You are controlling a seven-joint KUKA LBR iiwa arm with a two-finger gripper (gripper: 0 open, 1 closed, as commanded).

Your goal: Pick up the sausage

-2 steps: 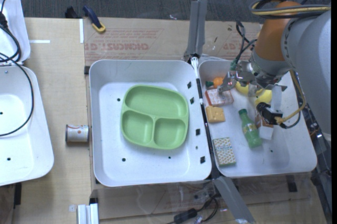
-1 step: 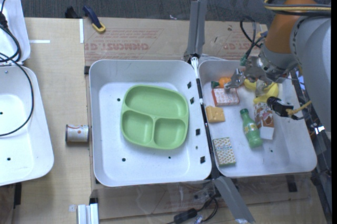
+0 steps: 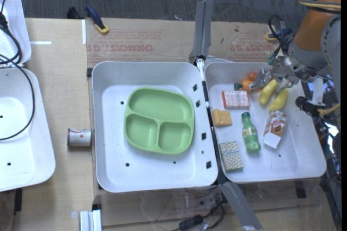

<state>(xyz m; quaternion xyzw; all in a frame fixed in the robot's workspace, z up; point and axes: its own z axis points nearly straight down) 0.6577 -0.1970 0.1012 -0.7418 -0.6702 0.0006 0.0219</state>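
The arm [image 3: 320, 29] reaches in from the right, its orange band high over the back corner of the right bin [image 3: 303, 165]; the gripper [image 3: 267, 79] hangs low near that bin's back wall, just beside the two bananas [image 3: 274, 94]; whether its fingers are apart or together I cannot tell from here, and nothing shows between them. The sausage I cannot pick out with any certainty among the things in the right bin; there is a small orange piece [image 3: 248, 81] right by the gripper, too small to name. In front of it lies a red and white box [image 3: 235, 99]; below that a tan block [image 3: 221, 117], a green bottle [image 3: 250, 132] lying lengthwise, a white carton [image 3: 275, 129] tilted on its side, and a patterned sponge-like block [image 3: 231, 155] near the front left corner. Over in the left bin [image 3: 108, 165] sits a green divided plate [image 3: 160, 119], three compartments, nothing in them; on the tabletop [image 3: 59, 110] just left of that bin lies a small can [image 3: 79, 138] on its side; a blue and yellow clamp [image 3: 96, 19] rests at the back edge.
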